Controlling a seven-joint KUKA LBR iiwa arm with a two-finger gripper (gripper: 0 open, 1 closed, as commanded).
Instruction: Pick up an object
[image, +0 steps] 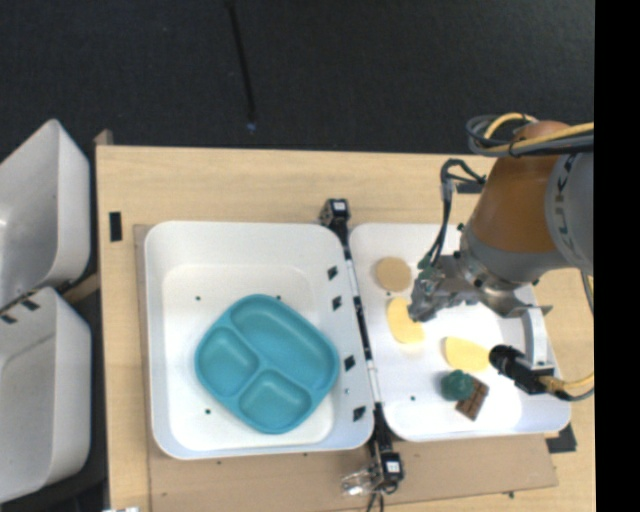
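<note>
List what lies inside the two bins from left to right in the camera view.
Blue divided plate → tan round piece → pale yellow piece, with the gripper above it → teal object → brown block.

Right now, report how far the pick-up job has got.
Done: the claw is down in the right bin, at the pale yellow piece. In hand: nothing visibly gripped. Left: grasp and lift. The tan disc, yellow wedge, teal item and brown block lie loose.
</note>
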